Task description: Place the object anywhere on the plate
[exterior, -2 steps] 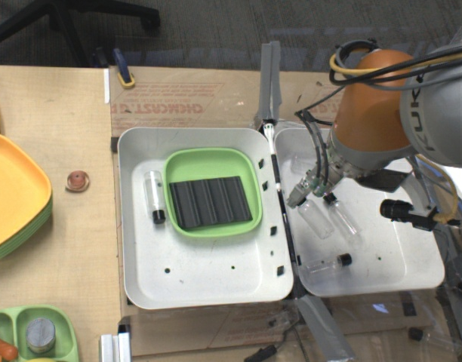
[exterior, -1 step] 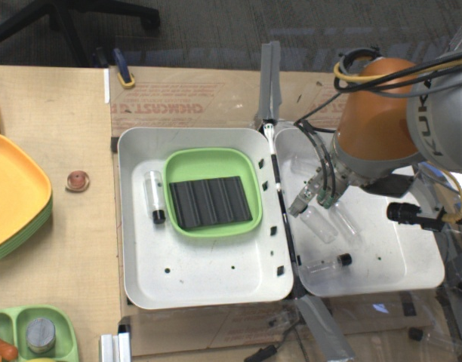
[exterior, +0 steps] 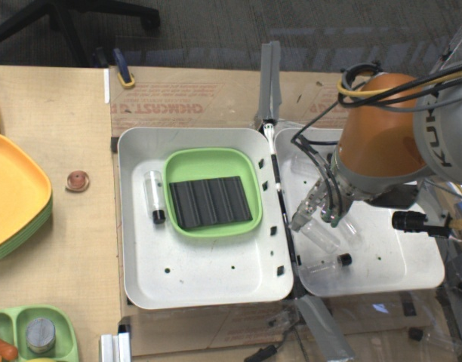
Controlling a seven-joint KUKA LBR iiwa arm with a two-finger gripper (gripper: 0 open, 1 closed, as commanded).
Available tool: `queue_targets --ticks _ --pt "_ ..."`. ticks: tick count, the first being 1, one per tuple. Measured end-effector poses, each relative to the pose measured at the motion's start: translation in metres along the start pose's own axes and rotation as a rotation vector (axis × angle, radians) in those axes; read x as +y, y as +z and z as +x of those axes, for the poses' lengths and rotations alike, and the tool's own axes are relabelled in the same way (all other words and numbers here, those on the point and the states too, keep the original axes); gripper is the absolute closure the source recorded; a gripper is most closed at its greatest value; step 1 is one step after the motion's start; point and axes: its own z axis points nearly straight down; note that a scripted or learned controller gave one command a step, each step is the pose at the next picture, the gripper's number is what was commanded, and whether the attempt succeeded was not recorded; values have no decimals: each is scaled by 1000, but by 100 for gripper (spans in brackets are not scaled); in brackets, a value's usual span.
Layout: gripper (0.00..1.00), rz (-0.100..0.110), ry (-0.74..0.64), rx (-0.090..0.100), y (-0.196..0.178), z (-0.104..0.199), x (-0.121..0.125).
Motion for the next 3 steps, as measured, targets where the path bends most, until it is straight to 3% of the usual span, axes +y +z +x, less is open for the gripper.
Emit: queue_targets --ticks 1,2,3 --pt "0 0 0 0 0 0 0" --pt "0 -2 104 -3 -24 -15 -15" --pt "0 0 179 0 0 -54 -60"
